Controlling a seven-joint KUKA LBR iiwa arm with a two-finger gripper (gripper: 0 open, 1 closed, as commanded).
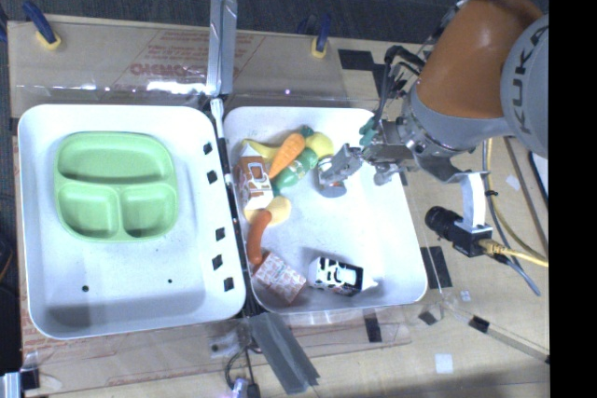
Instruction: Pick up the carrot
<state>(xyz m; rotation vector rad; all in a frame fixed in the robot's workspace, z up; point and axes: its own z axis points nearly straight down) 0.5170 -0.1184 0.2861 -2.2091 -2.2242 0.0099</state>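
The carrot (pixel 286 153) is an orange tapered piece lying at a slant in the back left part of the right bin (pixel 396 238). It rests among a yellow piece (pixel 320 144) and a green piece (pixel 298 169). My gripper (pixel 332 177) hangs low over the bin's middle, just right of the carrot and apart from it. I see nothing held in it.
The left bin (pixel 37 294) holds a green divided tray (pixel 117 182). Along the right bin's left wall lie a small box (pixel 254 179), a second orange piece (pixel 257 238) and a wrapped packet (pixel 279 278). A black-and-white item (pixel 339 275) sits near the front.
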